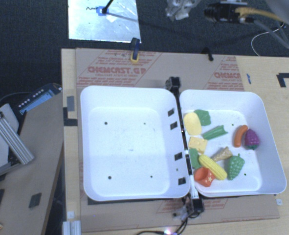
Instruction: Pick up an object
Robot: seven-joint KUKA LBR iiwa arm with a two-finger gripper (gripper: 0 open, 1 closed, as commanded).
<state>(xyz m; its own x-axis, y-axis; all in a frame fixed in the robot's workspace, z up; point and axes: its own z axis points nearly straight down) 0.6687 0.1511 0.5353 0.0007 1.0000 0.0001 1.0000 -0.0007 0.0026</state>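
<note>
Your gripper (183,4) (grip state: cannot tell) may snag two toys; corn (212,167) touches pepper (204,176).

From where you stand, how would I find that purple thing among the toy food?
Look at the right-hand white bin, the one holding the toy food. Go to its right side, about halfway down, where two pieces sit close together apart from the main cluster. The purple grape bunch is the outer one, beside the orange carrot-like piece; it is the sole purple item there.
</note>
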